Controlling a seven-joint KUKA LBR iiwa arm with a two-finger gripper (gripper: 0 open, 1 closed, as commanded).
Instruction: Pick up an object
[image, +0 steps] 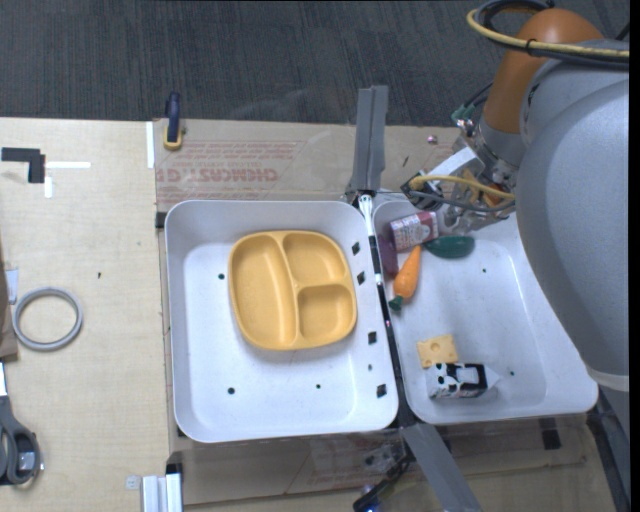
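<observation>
Two white bins sit side by side on the bench, and the gripper (462, 205) is low over the far end of the right bin (520, 330), at the end of the grey arm (580, 200) with its orange band (535, 60). Cables and the wrist body crowd around it, so whether it is clenched or released cannot be told. Directly beneath it lie a dark green object (453, 245) and a purple-labelled bottle (410, 230), the bottle just beside the bin's left wall. An orange toy carrot (407, 273) lies touching the bottle's near side, tilted along that wall. Well apart, at the near end of the same bin, a yellow cheese wedge (437, 351) sits just above a small black-and-white carton (458, 380). The left bin (190, 330) holds a yellow divided plate (292, 289). Out on the wooden bench (80, 240) to the left lies a grey ring of tape (45, 318).
</observation>
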